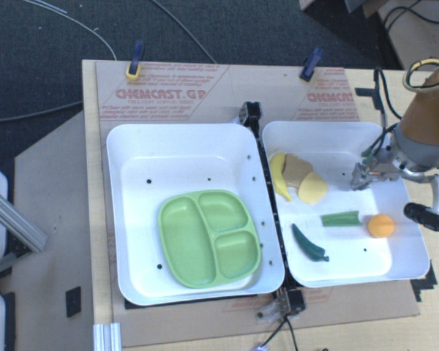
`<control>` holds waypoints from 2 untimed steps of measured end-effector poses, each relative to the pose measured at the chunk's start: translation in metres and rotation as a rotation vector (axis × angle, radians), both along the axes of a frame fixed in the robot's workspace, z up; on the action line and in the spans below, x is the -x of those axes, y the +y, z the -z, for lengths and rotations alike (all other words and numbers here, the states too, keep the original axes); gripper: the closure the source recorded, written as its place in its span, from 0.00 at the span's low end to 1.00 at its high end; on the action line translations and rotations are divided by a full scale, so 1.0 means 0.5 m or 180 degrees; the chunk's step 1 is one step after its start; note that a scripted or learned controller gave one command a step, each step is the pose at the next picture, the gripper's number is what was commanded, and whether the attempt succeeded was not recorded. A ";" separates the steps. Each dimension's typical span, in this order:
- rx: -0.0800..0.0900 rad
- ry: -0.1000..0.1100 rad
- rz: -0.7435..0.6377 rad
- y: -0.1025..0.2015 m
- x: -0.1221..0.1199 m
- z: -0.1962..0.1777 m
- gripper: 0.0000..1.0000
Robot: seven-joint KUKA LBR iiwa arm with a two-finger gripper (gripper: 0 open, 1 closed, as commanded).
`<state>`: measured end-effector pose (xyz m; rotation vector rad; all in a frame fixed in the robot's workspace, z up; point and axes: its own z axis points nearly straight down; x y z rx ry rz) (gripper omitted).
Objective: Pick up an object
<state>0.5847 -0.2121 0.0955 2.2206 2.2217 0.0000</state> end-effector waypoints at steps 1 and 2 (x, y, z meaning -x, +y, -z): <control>0.0006 -0.0007 0.0002 -0.017 -0.002 -0.091 1.00; 0.0011 -0.0020 0.0001 -0.023 0.002 -0.178 1.00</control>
